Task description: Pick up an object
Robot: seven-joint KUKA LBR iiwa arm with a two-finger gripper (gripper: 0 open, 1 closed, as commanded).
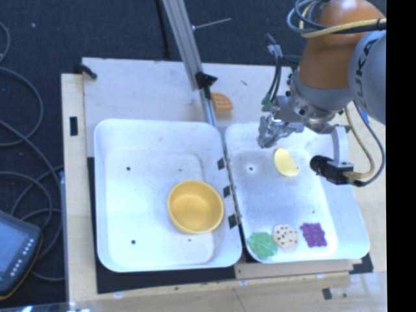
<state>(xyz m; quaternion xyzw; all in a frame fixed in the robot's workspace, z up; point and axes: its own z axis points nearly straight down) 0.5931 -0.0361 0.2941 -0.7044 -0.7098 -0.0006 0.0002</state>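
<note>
Bins sat side by side across the middle of the frame, the left bin (117, 174) carrying a yellow bowl (195, 205) toward its lower right, the right bin (338, 233) carrying the small pieces. The gripper (272, 134) hung over the upper left part of the right bin, under the grey and orange arm (335, 38) that came in from the upper right of the frame. Whether it was released or clenched could not be told from this slanted view, and nothing could be seen held in it.

The nearest piece was a pale yellow oval object (286, 162), lying on the bin floor just below and slightly right of the gripper in the frame, apart from it. Its long axis ran from upper left to lower right, close to upright in the picture. That offset was the relation the coming move would most likely turn on: a short shift toward the lower right and then a descent would probably bring the gripper over it.

Three other pieces lay well apart from the gripper along the lower edge of the right bin: a green piece (262, 244), a spotted cookie (285, 236) and a purple piece (314, 234). An orange item (221, 103) rested on the bench above the bins, outside both.
</note>
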